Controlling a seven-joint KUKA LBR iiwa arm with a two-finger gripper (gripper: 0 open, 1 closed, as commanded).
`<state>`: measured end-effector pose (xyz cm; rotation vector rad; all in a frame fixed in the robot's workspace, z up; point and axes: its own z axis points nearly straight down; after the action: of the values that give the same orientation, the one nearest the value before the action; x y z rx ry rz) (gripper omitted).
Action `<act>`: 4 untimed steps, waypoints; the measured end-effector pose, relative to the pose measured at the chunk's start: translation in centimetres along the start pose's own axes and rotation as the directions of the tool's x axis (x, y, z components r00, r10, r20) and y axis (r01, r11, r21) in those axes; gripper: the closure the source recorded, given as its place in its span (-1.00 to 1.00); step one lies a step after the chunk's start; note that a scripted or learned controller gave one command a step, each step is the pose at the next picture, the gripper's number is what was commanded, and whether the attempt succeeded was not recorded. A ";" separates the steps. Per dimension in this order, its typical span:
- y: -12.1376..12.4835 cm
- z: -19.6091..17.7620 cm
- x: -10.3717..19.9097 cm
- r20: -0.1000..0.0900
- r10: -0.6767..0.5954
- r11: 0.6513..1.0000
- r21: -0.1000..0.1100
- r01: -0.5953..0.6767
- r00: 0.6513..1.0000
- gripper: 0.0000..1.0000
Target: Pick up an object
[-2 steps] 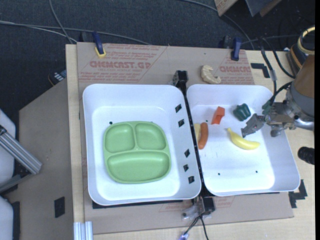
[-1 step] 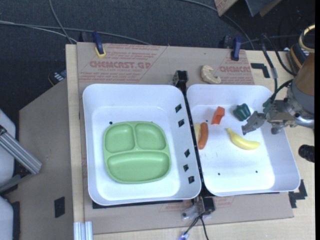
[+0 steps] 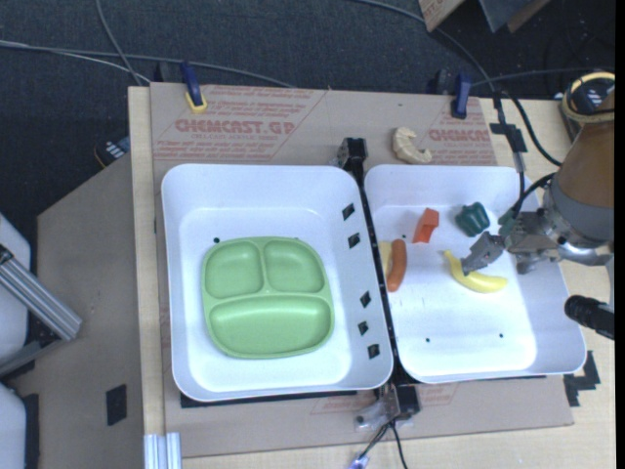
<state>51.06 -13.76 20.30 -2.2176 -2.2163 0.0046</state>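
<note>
Over the right-hand shallow white bin (image 3: pixel 430 355), the grey two-finger gripper (image 3: pixel 480 258) is hovering with its jaws parted and gripping nothing, just above the small yellow plastic banana (image 3: pixel 476 278). That toy is lying on the bin floor near the right wall; it is looking light, stiff and smooth, likely slippery, so taking it across its curved middle seems wisest. A green plastic block (image 3: pixel 474 217), an orange block (image 3: pixel 426 226) and an orange-red sausage-shaped toy (image 3: pixel 395 264) are lying nearby, leaving fair room. A green sectioned tray (image 3: pixel 267 295) is sitting in the left bin (image 3: pixel 195 193).
</note>
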 end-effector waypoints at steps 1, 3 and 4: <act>-0.2 5.8 -0.9 -0.001 0.001 1.000 0.001 -0.001 1.000 -1.00; -0.4 8.8 -0.6 0.001 0.000 1.000 -0.007 0.000 1.000 1.00; -0.4 4.2 0.2 0.003 -0.002 1.000 -0.012 0.002 1.000 1.00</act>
<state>50.66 -13.59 16.16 -2.2225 -2.2262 -0.0048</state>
